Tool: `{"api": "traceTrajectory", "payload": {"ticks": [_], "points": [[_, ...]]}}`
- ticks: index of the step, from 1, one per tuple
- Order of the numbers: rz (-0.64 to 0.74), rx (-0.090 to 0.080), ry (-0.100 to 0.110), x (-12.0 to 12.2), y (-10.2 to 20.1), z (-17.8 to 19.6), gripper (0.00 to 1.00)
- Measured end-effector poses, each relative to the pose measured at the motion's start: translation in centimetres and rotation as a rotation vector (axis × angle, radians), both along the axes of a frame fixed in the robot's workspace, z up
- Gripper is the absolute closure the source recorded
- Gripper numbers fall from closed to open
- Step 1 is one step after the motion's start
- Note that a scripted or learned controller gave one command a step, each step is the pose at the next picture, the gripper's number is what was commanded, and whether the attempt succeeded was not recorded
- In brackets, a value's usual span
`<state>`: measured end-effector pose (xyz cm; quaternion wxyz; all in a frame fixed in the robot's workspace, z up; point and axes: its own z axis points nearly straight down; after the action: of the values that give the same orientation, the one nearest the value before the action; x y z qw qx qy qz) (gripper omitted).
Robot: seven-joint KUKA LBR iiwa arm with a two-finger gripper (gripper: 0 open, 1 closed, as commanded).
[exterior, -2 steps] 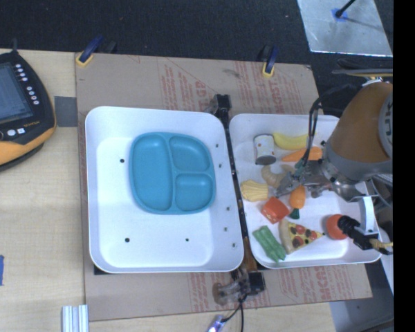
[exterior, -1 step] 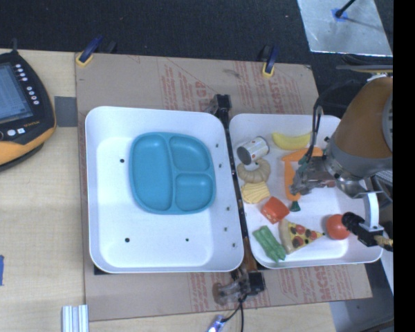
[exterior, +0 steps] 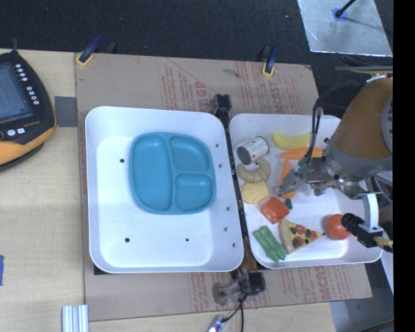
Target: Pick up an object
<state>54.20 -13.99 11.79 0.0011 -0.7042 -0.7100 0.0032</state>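
Camera view: claw (exterior: pixel 288 185) just above orange block (exterior: pixel 274 209).

Left of the end effector (exterior: pixel 290 185) a teal divided plate (exterior: pixel 171 171) lies in a white bin (exterior: pixel 104 185). Close by it: yellow banana (exterior: pixel 290 140), red tomato (exterior: pixel 336 227), green pepper (exterior: pixel 268 243) (ribbed), and a pizza slice (exterior: pixel 297 235) dotted red and green.

Divided plate (exterior: pixel 171 171) in left bin (exterior: pixel 104 244); toy foods crowd right bin (exterior: pixel 360 256), gripper (exterior: pixel 290 183) over them; pendant (exterior: pixel 10 113) on desk (exterior: pixel 34 241) far left
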Motion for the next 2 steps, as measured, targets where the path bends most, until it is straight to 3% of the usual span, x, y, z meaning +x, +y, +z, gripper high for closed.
{"api": "traceTrajectory", "payload": {"ticks": [1,2], "points": [[-0.001,0.003,0.0,0.5,4.4,-2.7,0.0],[0.0,0.001,0.002,0.5,4.2,-1.6,1.0]]}}
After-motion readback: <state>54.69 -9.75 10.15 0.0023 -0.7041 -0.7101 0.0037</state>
